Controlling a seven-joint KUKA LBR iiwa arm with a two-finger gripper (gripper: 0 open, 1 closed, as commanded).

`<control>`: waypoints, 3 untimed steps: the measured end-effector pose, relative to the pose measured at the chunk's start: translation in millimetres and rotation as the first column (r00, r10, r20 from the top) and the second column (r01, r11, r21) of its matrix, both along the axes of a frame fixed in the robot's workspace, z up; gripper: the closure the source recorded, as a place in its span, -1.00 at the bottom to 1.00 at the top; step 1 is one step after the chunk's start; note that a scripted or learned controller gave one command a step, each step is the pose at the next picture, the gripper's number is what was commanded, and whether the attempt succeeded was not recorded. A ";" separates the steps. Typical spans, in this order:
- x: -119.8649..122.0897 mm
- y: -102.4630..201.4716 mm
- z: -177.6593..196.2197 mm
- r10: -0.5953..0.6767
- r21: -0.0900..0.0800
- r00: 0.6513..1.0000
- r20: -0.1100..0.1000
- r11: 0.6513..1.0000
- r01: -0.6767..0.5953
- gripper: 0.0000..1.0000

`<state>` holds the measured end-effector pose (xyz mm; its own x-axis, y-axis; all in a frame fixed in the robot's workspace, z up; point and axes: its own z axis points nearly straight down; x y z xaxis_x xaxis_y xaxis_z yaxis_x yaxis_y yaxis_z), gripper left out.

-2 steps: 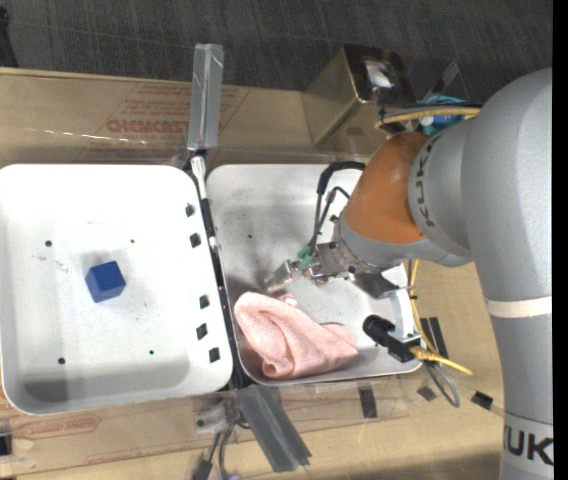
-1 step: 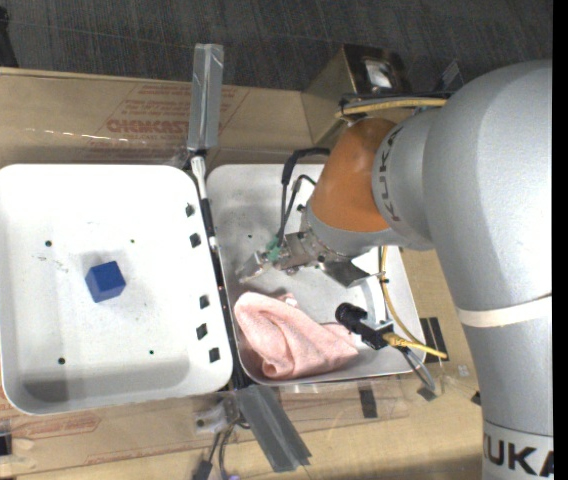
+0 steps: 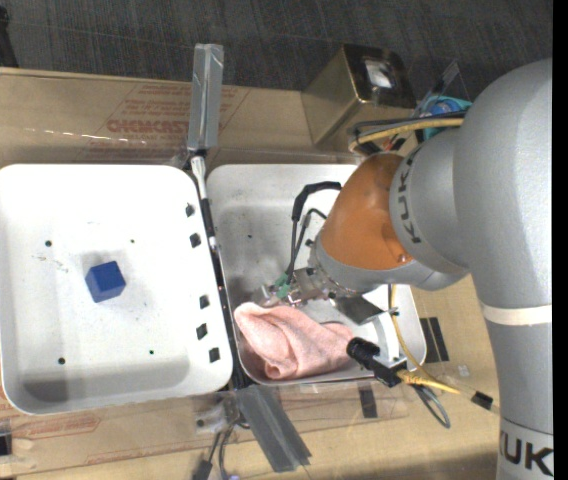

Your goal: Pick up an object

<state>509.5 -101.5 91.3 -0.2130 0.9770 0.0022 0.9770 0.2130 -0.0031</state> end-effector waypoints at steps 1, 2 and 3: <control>19.5 -31.0 62.6 0.015 -0.001 1.000 0.003 1.000 -0.015 -1.00; 23.8 -14.6 -0.2 0.101 0.000 0.995 0.000 0.995 -0.101 -1.00; 38.8 3.2 0.4 0.087 -0.001 0.996 0.001 0.996 -0.087 -1.00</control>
